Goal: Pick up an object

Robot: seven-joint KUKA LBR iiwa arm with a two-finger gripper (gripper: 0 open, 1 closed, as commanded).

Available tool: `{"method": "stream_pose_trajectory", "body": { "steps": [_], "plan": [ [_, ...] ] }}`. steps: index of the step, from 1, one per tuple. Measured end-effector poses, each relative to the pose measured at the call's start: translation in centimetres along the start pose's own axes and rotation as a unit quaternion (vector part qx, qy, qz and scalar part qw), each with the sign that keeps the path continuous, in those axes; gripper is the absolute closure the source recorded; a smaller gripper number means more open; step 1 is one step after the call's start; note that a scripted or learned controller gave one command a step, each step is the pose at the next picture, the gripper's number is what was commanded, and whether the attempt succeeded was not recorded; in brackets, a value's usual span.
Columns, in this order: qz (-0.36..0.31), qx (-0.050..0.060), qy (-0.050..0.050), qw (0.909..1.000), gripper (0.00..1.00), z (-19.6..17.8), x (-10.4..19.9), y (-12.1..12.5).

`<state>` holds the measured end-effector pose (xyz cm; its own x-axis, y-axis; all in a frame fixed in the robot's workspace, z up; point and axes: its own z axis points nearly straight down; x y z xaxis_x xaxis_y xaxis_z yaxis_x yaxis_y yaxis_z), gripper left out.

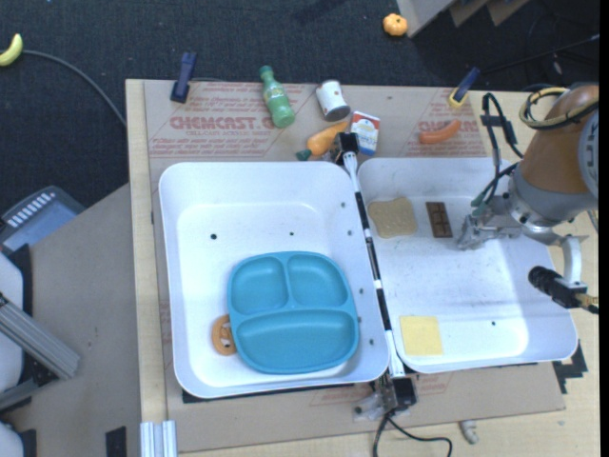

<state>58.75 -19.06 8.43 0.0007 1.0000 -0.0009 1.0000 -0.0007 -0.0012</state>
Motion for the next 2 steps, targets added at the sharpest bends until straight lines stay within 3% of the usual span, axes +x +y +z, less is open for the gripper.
{"method": "stream_pose_trajectory", "body": {
  "steps": [1,2],
  "plan": [
    [0.000,0.000,0.001,1.0000,1.00,-1.6,-0.6,-4.4],
    [-0.001,-0.001,0.001,1.0000,1.00,-9.7,8.6,-4.5]
  ]
}}
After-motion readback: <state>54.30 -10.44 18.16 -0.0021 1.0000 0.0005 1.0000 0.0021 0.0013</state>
